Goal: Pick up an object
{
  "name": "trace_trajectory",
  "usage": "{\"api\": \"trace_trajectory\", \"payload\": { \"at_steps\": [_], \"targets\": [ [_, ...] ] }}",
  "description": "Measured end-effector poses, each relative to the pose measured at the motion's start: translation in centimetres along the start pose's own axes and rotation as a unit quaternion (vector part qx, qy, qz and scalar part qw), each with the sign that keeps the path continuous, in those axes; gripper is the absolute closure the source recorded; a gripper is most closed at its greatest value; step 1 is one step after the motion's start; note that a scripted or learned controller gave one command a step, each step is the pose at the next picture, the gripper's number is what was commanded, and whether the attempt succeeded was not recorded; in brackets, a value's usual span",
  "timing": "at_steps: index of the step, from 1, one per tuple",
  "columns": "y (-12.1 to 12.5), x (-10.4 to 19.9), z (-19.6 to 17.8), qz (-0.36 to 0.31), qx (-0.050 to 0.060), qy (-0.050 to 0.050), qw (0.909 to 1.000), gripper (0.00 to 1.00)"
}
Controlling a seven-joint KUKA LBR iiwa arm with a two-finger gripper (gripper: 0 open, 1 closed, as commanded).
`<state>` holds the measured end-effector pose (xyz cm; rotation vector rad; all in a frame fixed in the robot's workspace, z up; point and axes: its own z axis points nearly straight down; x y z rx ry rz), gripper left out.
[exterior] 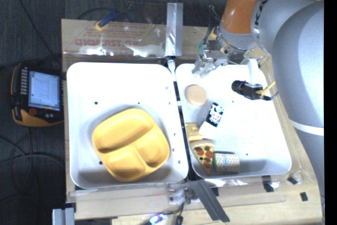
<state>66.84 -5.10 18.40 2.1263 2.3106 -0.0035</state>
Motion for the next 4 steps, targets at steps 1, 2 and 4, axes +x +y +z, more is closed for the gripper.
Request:
{"api": "trace_trajectory", "payload": {
  "at_steps": [1, 2, 4],
  "targets": [
    [0.0, -0.1, 0.0, 0.000, 0.001, 0.000, 1.0000, 0.00],
    [-4.3, -3.9, 9.2, 0.023, 0.000, 0.001, 0.9997, 0.00],
    [-14.8, -4.8, 9.3, 0.041, -0.009, -0.001, 0.9991, 0.00]
  ]
}}
